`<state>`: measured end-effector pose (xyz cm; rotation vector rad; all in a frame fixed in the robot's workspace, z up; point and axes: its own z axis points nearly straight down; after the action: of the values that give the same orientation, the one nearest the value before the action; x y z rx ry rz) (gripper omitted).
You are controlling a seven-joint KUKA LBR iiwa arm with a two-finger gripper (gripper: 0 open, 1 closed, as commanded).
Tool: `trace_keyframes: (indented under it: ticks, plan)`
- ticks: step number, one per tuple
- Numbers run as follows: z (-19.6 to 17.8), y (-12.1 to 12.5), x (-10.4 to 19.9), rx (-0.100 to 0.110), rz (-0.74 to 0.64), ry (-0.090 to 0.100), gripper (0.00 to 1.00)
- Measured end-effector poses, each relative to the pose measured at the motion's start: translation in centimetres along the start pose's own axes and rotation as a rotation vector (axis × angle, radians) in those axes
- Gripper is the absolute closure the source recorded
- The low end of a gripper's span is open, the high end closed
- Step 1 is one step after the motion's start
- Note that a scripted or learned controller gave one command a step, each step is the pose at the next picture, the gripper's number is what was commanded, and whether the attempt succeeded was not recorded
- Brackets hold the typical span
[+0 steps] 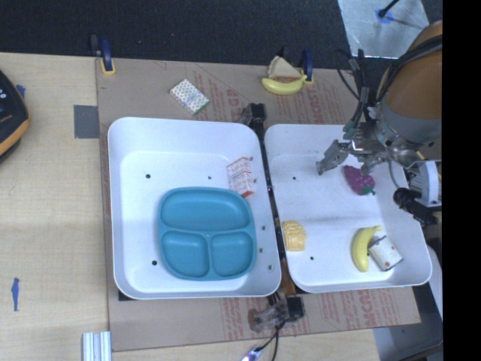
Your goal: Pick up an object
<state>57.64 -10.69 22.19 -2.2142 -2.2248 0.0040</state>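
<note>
My gripper [347, 162] hangs over the back part of the right bin [301, 145] and looks open, with one dark finger [329, 161] splayed out to the left. A purple bunch of grapes [359, 180] lies just below and right of it, close to the other finger, and nothing is between the fingers. Nearer the front of the same bin lie a yellow banana [361, 248], a small white and red cup [385, 254] touching it, and a yellow lumpy piece [293, 235] at the left wall.
The left bin [124, 201] holds a blue divided plate [207, 232] and a small red and white carton [240, 175]. Behind the bins lie a banana with a sandwich piece [284, 80] and a patterned packet [189, 95]. A black and yellow device [9, 115] sits at far left.
</note>
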Motion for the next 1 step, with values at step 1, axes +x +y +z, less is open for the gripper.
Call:
trace_keyframes:
  ticks: [1]
  plan:
    - [0.84,1.37,-6.77,-0.002,0.002,-0.002,0.0]
